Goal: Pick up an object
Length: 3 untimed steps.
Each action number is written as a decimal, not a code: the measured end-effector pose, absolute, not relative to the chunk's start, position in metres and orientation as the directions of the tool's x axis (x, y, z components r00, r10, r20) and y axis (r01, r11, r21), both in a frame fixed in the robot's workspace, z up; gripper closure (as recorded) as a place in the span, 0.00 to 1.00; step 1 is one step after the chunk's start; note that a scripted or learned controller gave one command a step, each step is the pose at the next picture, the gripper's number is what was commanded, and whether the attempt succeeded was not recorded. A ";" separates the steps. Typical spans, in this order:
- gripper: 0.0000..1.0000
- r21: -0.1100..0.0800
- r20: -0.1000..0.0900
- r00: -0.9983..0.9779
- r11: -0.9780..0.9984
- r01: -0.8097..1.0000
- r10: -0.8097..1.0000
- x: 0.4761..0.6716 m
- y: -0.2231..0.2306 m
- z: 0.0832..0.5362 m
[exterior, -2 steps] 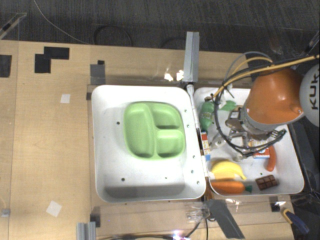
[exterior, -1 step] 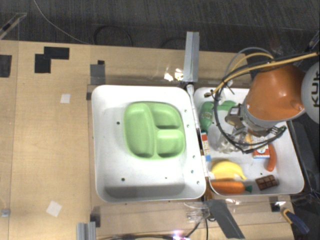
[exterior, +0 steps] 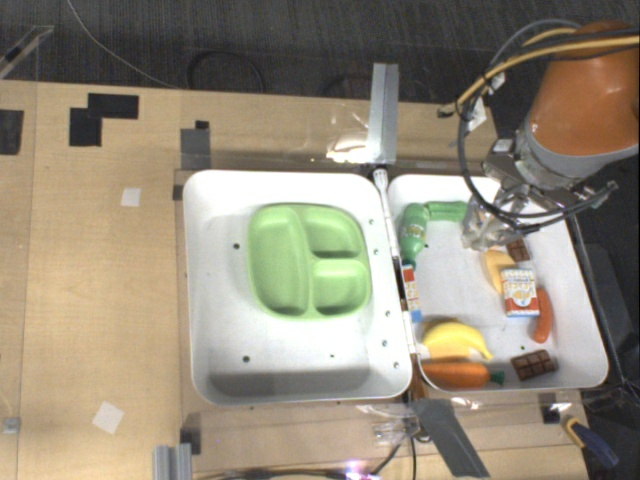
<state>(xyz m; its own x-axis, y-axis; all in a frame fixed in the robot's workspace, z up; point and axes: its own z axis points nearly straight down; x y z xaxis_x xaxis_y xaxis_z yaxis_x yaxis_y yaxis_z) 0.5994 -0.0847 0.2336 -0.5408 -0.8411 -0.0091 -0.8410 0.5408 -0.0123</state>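
My gripper hangs low over the upper part of the right bin, under the orange-banded wrist. It sits just above a yellow wedge-shaped item and right of a green bottle. A small brown chocolate piece lies beside it. An orange-and-white juice box and a red sausage lie lower right. A banana, a carrot and a chocolate bar line the bin's near edge. Nothing visibly hangs from the gripper.
The left bin holds a green divided plate. A metal post stands behind the wall between the bins. Cables loop off the arm above the right bin. Bare white floor lies at the right bin's middle.
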 end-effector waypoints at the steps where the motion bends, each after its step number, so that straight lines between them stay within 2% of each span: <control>1: 1.00 -0.004 -0.004 -0.205 0.205 -0.979 -0.979 0.609 -0.183 0.216; 2: 1.00 -0.008 -0.007 -0.261 0.261 -0.965 -0.965 0.672 -0.148 0.255; 3: 0.00 -0.007 -0.006 -0.264 0.264 -0.964 -0.964 0.671 -0.150 0.254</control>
